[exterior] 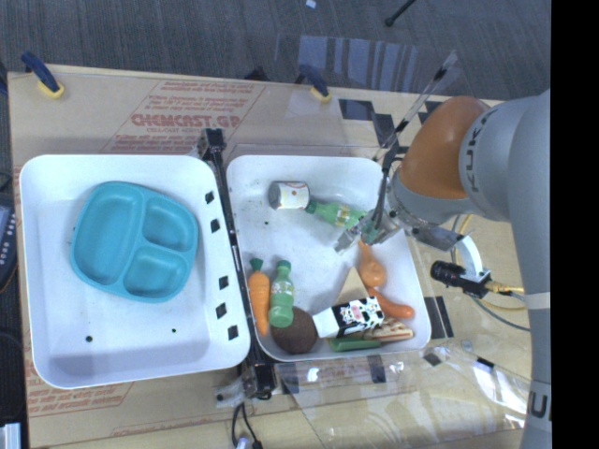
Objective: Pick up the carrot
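The carrot (257, 293), orange with a green top, lies lengthwise along the left wall of the right bin (309, 251), beside a small green bottle (281, 294). My gripper (360, 238) hangs low over the right part of that same bin, well to the right of the carrot and a little farther back. It sits between the neck of a lying green bottle (331, 213) and an orange gourd-shaped toy (372, 267). Nothing shows as held by it.
A brown ball (298, 331), a cow-patterned bottle (357, 316), a red-orange piece (398, 309) and a green stick (367, 341) crowd the bin's front. A white can (290, 195) lies at the back. The left bin (56, 335) holds a blue divided plate (136, 241).
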`<state>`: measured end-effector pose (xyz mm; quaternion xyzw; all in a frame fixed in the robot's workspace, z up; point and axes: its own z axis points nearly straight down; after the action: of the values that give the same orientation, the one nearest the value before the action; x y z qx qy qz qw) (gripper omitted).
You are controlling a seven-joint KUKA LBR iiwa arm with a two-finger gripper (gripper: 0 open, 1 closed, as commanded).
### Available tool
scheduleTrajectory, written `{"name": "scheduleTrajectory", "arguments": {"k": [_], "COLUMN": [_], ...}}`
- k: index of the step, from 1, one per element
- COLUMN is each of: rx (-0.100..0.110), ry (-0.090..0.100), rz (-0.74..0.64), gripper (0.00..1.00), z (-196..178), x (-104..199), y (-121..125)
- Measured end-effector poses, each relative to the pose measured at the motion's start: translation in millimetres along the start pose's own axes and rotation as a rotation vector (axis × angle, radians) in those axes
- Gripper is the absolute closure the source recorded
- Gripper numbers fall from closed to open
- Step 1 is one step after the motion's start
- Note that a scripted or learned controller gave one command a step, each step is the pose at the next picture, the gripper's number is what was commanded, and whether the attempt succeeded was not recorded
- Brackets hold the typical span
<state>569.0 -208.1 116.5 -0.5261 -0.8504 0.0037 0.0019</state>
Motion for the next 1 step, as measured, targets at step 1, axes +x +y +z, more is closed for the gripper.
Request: {"name": "scheduleTrajectory", "arguments": {"k": [1], "rx": [-0.003], "ry": [0.008], "rz": [0.373], "gripper": [1.0], "z": [-55.6], "x": [67.2], "y": [-10.0]}}
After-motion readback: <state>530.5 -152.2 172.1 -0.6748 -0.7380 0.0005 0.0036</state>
